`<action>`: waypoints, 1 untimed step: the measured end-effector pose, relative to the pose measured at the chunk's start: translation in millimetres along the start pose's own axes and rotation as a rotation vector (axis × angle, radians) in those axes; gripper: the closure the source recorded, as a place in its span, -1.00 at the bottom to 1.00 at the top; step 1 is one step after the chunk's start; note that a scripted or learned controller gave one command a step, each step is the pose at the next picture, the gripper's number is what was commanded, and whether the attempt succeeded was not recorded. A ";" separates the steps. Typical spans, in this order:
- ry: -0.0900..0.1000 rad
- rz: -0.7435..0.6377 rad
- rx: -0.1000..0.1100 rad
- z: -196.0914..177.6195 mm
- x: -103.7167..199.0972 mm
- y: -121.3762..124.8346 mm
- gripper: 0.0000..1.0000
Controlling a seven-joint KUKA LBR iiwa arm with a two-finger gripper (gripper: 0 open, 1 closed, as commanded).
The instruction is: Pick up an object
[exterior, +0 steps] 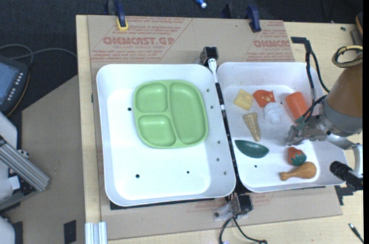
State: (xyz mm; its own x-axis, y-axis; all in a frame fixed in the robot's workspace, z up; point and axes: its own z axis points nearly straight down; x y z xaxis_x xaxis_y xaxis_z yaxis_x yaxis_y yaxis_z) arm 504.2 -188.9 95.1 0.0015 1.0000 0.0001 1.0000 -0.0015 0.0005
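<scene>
The gripper [298, 136] hangs low in the right bin [262, 71]. I cannot tell if it is pinched. A strawberry [296, 155] sits just below, at six o'clock.

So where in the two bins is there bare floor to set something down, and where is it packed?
The left bin has bare floor in a strip left of the green divided plate and a wider patch below it, toward the near rim. The right bin is crowded: toy foods cluster from the yellow piece down to the tan drumstick, with the gripper among them.
</scene>
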 end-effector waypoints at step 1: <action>-0.003 -0.003 -0.006 -55.5 10.0 2.7 1.00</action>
State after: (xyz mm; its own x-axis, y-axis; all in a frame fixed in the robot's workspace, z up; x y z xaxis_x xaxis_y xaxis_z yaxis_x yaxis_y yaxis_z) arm 506.9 -178.9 150.6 -0.0018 1.0000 -0.0025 1.0000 0.0018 0.0061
